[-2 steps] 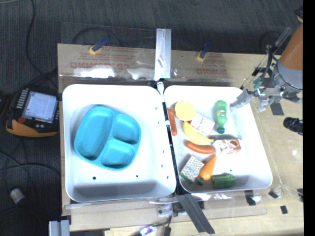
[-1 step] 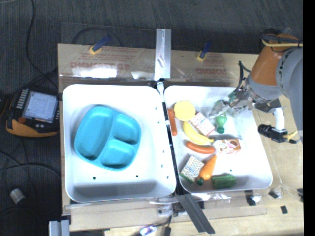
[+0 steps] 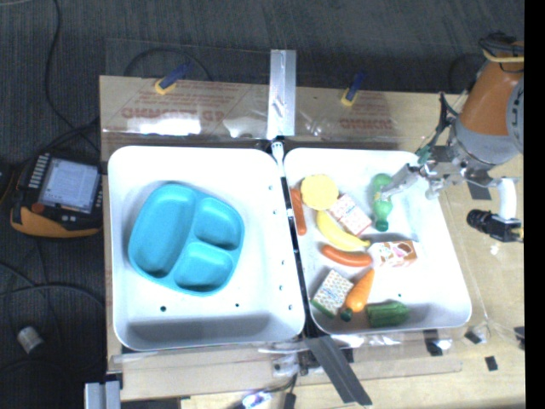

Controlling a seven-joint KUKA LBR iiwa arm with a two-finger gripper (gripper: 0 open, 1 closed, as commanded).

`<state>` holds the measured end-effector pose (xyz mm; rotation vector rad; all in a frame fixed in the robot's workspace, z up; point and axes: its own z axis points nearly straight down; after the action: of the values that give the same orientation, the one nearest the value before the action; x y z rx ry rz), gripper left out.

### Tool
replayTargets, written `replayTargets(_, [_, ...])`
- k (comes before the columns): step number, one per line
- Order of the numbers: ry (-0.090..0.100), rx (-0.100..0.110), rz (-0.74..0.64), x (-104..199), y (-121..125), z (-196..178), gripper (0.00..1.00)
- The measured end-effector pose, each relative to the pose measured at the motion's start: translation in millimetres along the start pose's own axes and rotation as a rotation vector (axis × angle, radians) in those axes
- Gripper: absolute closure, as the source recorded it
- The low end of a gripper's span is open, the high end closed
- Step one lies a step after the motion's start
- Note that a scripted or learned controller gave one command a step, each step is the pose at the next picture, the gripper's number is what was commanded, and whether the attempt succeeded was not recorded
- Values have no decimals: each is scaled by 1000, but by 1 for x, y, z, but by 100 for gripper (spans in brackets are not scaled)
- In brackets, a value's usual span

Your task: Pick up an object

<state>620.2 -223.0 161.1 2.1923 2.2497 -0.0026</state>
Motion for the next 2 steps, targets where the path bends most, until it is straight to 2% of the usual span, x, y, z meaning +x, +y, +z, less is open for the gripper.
replayTargets(1, [-6,-17,65,33,13,58,0])
replayTargets(2, [-7,-11,63,34,12,52,100])
